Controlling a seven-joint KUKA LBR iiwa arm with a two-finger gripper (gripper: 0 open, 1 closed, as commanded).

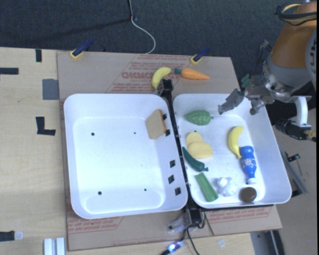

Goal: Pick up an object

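Gripper [241, 103] above the far rim of the right bin [280, 161], fingers spread apart, nothing between them. Inside this smooth white bin: curved yellow banana [235, 140], blue bottle [247, 163] just beside it, bumpy green fruit [198, 117], rounded yellow lump [198, 147], long green vegetable [206, 187]. In the left bin [74, 158], flat brown cardboard piece [156, 124] near the divider.

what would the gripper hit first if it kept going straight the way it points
Probably the green leafy toy: the gripper angles left and down toward it in the right bin, though depth is unclear.
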